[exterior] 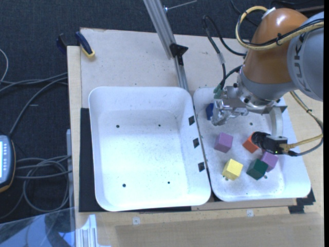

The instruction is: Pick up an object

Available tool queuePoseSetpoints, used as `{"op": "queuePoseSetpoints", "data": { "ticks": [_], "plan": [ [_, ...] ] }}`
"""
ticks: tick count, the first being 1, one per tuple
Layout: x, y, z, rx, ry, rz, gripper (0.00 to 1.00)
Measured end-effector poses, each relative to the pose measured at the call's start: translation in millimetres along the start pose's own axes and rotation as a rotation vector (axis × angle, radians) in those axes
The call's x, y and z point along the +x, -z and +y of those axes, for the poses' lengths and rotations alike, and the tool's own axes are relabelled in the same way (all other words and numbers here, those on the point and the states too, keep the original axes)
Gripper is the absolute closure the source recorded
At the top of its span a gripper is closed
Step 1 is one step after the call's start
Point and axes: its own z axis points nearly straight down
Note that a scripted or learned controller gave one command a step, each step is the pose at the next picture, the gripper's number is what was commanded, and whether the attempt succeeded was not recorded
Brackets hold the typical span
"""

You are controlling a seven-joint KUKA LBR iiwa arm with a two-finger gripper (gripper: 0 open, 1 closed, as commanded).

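Blue block (209, 111) just beside hand (220, 118)

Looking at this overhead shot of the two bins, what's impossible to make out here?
- End effector: finger state unclear, blurred against the wrist hardware.
- Blue object: mostly covered by the end effector; shape unreadable.
- Orange block: partly covered by a black fitting.
- Arm: cut off at the right edge.

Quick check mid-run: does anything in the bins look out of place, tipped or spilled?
Nothing stands out. The blocks all lie inside the right bin: purple, yellow, green, orange, a second purple, and a blue one beside the hand. Nothing spilled onto the bench.
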Motion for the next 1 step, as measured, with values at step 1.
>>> {"op": "queuePoseSetpoints", "data": {
  "ticks": [1],
  "plan": [
    [51.0,3.1,-35.2,0.000,0.000,0.000,1.00]
  ]
}}
